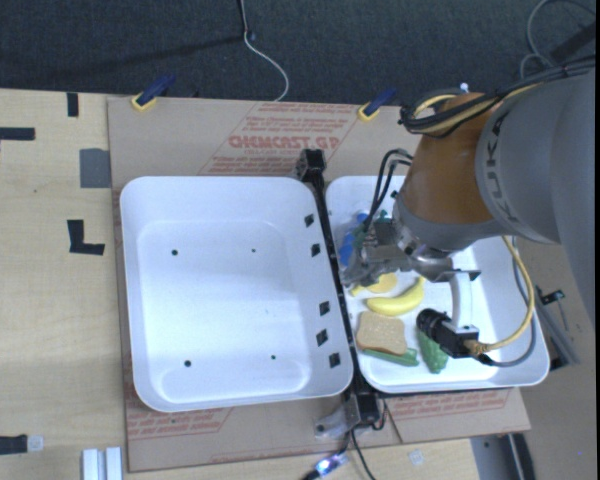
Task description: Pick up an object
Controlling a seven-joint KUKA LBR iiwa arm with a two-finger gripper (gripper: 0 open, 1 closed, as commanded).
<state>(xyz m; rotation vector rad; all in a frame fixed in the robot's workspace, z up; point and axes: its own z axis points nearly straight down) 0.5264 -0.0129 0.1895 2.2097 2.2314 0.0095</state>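
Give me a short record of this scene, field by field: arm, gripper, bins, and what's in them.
arm: over the right bin, reaching in from the right
gripper: low, by the bin's left wall, next to the banana
right bin contents: banana, sandwich, green item, blue item
left bin: white, beside the right bin

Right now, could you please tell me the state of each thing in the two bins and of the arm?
Left bin: sits flat beside the right bin.
Right bin: holds the objects; the arm reaches into it.
Banana: lying flat in the right bin.
Sandwich: lying flat, next to the banana.
Green object: lying beside the sandwich.
Gripper: low over the right bin near the divider; grasp unclear.
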